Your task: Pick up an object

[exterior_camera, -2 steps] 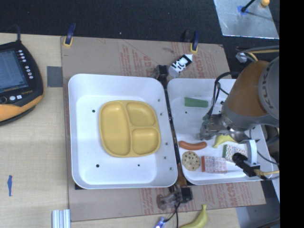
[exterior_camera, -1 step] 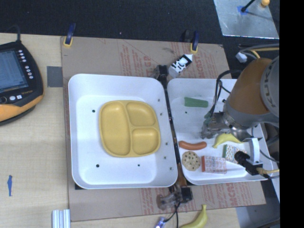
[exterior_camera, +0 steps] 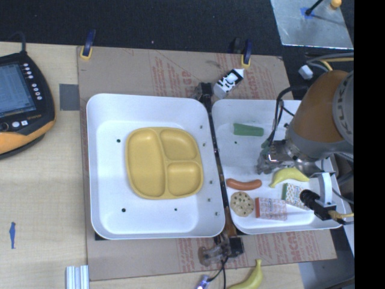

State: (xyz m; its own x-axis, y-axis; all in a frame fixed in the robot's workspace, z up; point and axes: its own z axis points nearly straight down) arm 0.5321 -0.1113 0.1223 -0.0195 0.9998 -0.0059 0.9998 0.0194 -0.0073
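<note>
Yellow plastic, by the look of it: a toy banana (exterior_camera: 289, 176) lies in the right-hand bin (exterior_camera: 240, 109), just beside the tool (exterior_camera: 272, 159) on its lower right, and is the likeliest thing to pick up. It should be light, stiff and rather smooth, so a pinch across the thick middle of the curve would hold better than one at the tapering ends, where it could squirt out. How far the tool is open cannot be told; it is small and partly hidden under the grey and orange arm (exterior_camera: 322, 116), and nothing can be seen in its hold.

Below the tool and to its left lies a sausage (exterior_camera: 243, 184), round and prone to roll. Further below are a biscuit (exterior_camera: 242, 204), flat and hard to get under, and a packet (exterior_camera: 272, 208) with red print too small to read. Above the tool and to its left is a green block (exterior_camera: 248, 129), flat too. Beyond these, the left bin (exterior_camera: 102, 161) holds a yellow divided plate (exterior_camera: 163, 161).

Red lettering is printed on the cardboard (exterior_camera: 150, 71) covering the tabletop, but is illegible.
</note>
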